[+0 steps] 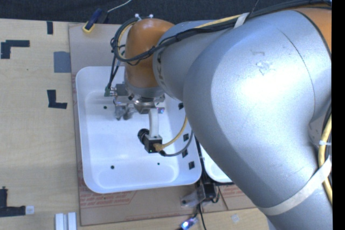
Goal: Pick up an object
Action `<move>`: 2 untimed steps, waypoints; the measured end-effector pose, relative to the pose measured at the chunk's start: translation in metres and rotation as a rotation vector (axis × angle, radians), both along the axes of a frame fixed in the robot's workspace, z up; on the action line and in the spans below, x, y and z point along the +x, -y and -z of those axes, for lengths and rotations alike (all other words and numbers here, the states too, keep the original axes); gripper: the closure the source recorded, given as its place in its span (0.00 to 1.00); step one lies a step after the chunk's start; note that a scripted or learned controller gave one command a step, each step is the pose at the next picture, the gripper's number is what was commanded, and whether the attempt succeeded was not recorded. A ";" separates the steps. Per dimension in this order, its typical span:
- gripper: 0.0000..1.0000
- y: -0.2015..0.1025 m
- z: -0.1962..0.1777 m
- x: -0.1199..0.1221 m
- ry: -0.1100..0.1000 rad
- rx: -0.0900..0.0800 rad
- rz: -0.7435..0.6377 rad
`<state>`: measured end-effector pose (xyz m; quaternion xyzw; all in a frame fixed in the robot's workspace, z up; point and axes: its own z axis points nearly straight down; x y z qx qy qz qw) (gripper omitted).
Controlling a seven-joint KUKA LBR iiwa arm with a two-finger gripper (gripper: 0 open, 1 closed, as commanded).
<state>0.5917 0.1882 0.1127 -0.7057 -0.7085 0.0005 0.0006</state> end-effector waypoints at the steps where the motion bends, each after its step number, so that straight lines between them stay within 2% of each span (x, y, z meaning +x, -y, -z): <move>1: 1.00 -0.048 0.022 -0.082 -0.009 -0.001 -0.002; 2: 1.00 -0.029 -0.067 0.042 0.012 0.001 0.003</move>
